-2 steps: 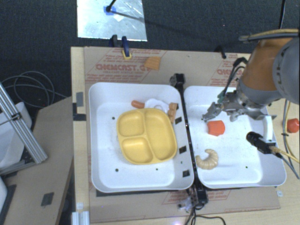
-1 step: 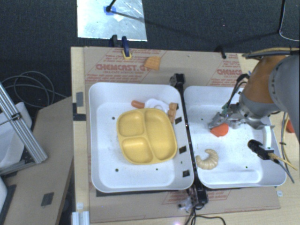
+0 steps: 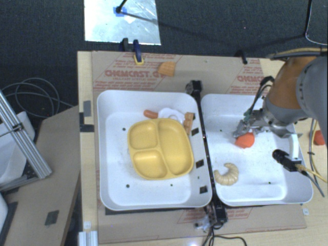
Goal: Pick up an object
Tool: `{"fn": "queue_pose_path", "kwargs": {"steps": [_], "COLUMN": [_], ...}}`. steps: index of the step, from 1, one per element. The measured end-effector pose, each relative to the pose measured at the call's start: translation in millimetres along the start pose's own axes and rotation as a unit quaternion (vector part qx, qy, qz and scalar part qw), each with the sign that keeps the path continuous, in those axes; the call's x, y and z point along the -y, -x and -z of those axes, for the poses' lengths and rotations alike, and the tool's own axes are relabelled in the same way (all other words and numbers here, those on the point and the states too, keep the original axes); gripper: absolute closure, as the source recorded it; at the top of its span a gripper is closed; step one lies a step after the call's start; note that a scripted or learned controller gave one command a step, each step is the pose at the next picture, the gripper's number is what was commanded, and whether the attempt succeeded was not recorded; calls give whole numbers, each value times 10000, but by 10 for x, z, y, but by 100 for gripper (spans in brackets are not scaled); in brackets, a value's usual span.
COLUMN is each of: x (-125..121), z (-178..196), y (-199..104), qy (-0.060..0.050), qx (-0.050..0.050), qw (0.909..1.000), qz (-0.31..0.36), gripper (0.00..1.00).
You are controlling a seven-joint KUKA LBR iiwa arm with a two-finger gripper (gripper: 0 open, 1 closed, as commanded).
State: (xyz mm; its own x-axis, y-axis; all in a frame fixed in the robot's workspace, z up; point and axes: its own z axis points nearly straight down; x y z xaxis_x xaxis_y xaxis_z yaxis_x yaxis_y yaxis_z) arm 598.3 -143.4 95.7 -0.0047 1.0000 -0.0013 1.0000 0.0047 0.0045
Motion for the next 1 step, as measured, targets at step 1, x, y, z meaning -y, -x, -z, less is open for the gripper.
{"fn": "queue_pose_path", "kwargs": {"steps": [1], "x": [10], "z": [944], "y": [-787], "qy": [18], "qx": [-14], "qw": [10000], "qz": [32], "gripper": [100]}}
